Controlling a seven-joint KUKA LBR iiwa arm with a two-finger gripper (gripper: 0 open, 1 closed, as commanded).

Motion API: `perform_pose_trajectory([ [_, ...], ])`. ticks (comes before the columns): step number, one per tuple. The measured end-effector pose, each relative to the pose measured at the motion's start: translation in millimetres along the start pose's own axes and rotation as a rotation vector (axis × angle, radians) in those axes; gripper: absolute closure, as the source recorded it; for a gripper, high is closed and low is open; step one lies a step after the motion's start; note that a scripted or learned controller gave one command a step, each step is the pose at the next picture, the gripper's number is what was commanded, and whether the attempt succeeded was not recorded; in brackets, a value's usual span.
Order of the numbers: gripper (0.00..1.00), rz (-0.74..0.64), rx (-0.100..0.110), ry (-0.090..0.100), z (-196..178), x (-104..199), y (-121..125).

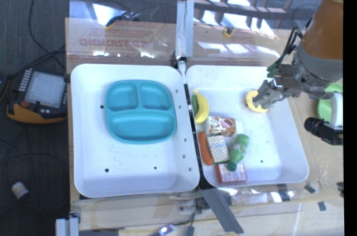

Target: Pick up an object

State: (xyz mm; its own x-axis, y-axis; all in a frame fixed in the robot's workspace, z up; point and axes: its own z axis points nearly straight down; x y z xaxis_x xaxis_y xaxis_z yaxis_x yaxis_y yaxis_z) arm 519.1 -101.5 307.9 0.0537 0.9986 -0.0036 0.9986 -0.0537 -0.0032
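My gripper (266, 95) hangs low over the far right part of the right bin (279, 140), reaching in from the right. Right at its tip lies a small yellow ring-shaped toy (254, 102), partly covered by the gripper; whether the toy is held cannot be made out. Along the bin's left side lie a yellow banana (201, 107), a small printed carton (222, 126), a waffle-patterned packet (217, 147), a green bottle (238, 151), a red box (231, 173) and an orange carrot-like piece (204, 154).
The left bin (89, 162) holds a blue divided plate (140, 111). A ridge between the bins runs down the middle (189, 129). The near right part of the right bin's floor (273, 157) is bare. A handheld pendant (36, 95) lies on the floor at left.
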Motion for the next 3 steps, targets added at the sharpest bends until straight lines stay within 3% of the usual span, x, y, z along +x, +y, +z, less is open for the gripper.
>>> perform_pose_trajectory([
  [1, 1.0, 0.111, 0.001, 0.002, 24, 60, 83],
  [2, 1.0, 0.065, 0.0, -0.001, 19, -24, 89],
  [3, 0.0, 0.064, 0.0, -0.002, 19, -24, 89],
])
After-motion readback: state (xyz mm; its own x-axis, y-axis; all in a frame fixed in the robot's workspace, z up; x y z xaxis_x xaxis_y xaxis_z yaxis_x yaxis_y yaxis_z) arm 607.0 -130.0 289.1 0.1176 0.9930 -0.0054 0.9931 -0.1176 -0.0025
